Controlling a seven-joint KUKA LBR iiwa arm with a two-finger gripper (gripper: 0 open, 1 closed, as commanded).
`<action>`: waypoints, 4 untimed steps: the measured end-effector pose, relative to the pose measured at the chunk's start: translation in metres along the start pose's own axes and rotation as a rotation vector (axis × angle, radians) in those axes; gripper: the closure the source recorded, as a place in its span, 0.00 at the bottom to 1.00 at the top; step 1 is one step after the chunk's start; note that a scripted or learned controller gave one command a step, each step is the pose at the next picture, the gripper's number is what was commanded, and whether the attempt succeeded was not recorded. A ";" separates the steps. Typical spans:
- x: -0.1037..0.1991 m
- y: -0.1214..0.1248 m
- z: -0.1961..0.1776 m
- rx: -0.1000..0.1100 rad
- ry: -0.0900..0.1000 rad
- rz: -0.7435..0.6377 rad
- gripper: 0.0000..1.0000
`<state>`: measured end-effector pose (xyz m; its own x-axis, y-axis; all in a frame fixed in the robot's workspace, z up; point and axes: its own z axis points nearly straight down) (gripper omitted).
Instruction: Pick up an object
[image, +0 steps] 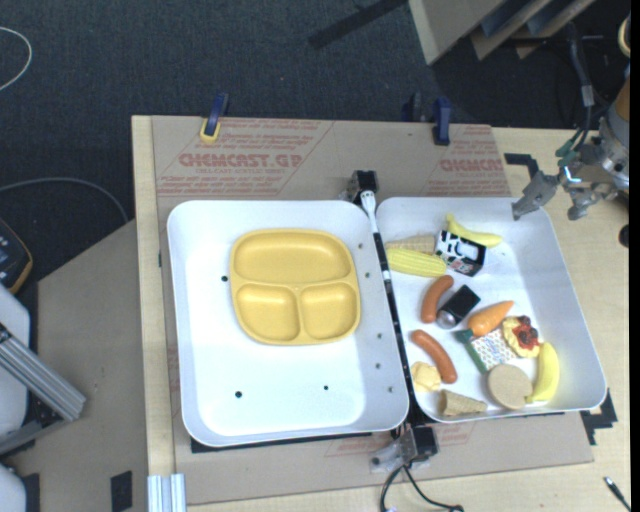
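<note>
The right bin (572, 290) holds several toy foods: a corn cob (415, 262), a black-and-white carton (460, 252), a small yellow banana (476, 236), two red sausages (436, 297) (435, 356), a carrot (490, 318), a black block (459, 304), a round bun (508, 385) and a larger banana (546, 372). My gripper (553, 205) hangs over the bin's far right corner, above and to the right of the carton. It is open, with its fingers spread and nothing between them.
The left bin (200, 350) holds a yellow divided plate (295, 283). A black clamp (364, 186) sits at the far end of the seam between the bins. Blue and yellow clips (440, 120) (212, 122) hold the board's far edge.
</note>
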<state>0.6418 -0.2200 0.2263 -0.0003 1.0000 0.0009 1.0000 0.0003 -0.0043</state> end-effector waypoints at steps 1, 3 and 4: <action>0.000 -0.002 0.043 0.001 0.001 0.000 0.00; 0.001 -0.004 0.118 -0.018 -0.002 -0.003 0.00; 0.001 -0.002 0.107 -0.025 -0.003 -0.003 1.00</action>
<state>0.6397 -0.2188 0.1195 -0.0029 1.0000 -0.0019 0.9998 0.0029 0.0209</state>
